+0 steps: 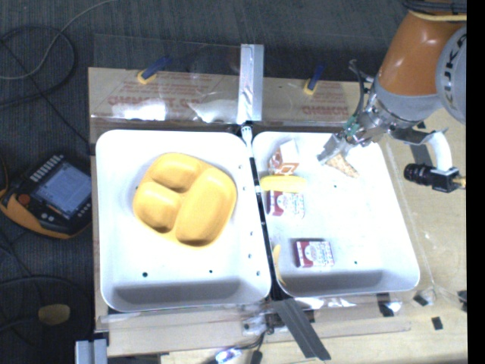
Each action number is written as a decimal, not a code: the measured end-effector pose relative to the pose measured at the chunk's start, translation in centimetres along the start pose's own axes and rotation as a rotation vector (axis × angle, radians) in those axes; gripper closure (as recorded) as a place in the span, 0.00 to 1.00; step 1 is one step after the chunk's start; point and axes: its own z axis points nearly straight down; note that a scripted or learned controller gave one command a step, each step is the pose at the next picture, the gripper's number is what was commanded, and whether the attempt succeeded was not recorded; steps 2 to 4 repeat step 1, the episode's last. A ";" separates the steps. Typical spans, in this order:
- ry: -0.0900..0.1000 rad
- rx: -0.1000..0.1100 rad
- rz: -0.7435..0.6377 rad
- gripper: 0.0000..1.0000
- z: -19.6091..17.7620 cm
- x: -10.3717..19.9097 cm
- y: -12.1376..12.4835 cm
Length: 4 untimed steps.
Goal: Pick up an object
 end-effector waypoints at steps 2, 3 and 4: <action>0.002 0.000 0.000 1.00 2.2 5.8 4.4; 0.002 0.000 0.000 1.00 2.2 5.8 4.4; 0.002 0.000 0.000 1.00 2.2 5.8 4.4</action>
